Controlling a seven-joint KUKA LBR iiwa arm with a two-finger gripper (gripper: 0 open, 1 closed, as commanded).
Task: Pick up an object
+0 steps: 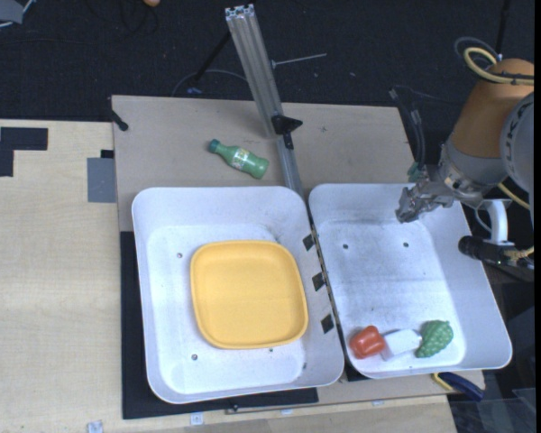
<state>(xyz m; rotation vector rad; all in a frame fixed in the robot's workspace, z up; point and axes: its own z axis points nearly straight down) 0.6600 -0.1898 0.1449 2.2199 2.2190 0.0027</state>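
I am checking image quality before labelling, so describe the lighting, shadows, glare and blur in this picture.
Camera view: lighting is even and soft, with no hard glare on the two shallow white plastic bins; the square yellow plastic plate casts only a faint shadow; the dark floor at the top is underexposed; the grey metal pincer looks slightly soft, and the small red, white and green items are too coarse to identify.

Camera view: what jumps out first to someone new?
The yellow plate in the middle of the left bin. Next, three small items bunched at the right bin's near edge: red pepper, white block, green piece. The gripper hangs over that bin's far right corner, and a green bottle lies on the bench behind the bins.
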